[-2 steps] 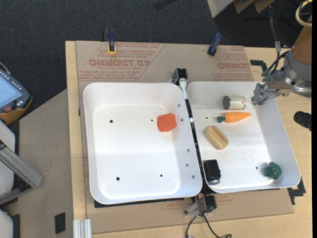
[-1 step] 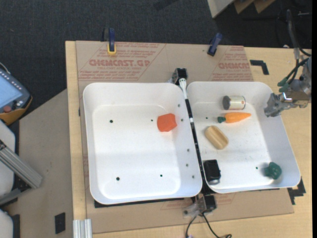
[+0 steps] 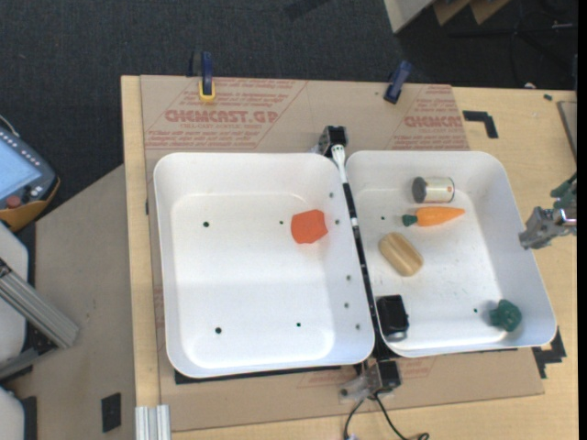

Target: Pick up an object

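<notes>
Camera view looks down at a slant on two shallow white bins set side by side on a brown board marked with red lettering; the left bin (image 3: 183,273) holds one orange block (image 3: 309,227), lying near its right wall in the upper half; the right bin (image 3: 523,273) holds the other things.

Near the top of the right bin a small silver can (image 3: 434,190) lies on its side; just below it lies an orange carrot (image 3: 436,216) with a green end pointing left; the two are close but I cannot tell if they touch; below and to the left of the carrot lies a tan bread-like piece (image 3: 401,253), apart from both; a black box (image 3: 393,314) sits at the lower left of that bin, against the wall shared with the left bin; a dark green lump (image 3: 504,315) sits in the lower right corner, well apart from the rest.

At the right edge of the view the gripper (image 3: 548,227) shows as a grey shape just outside the right bin's right rim, away from every object; whether it is released or clenched I cannot tell, and nothing is seen in its grasp.

Two blue clamps (image 3: 206,73) grip the board's far edge.
</notes>
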Robot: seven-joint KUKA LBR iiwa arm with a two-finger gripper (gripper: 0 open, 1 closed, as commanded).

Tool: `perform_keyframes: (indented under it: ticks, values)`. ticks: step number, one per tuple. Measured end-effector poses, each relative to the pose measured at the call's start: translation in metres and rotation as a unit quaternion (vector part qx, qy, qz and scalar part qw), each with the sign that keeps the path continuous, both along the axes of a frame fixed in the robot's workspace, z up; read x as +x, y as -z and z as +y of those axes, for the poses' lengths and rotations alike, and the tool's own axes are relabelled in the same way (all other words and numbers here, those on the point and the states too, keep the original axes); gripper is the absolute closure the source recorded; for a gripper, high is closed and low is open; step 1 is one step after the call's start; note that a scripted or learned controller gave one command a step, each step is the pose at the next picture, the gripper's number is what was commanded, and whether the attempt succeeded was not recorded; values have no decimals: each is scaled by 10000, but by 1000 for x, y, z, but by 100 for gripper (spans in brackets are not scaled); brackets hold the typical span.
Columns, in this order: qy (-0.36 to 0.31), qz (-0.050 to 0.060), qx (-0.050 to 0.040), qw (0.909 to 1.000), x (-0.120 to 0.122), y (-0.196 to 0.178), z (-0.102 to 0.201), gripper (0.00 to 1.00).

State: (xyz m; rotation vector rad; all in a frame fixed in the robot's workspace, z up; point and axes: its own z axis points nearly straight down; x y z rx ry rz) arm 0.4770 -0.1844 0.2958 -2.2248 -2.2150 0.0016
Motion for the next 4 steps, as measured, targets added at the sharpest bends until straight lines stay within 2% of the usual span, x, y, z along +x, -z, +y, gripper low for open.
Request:
perform_keyframes:
  ticks: [1,2,3,4]
  values:
    - [-35,21,12,10000,2,71,34,100]
    - [-69,-1,17,10000,3,66,119,100]
    - [-64,-40,2,10000,3,30,189,100]
    - [11,13,-6,10000,1,70,117,100]
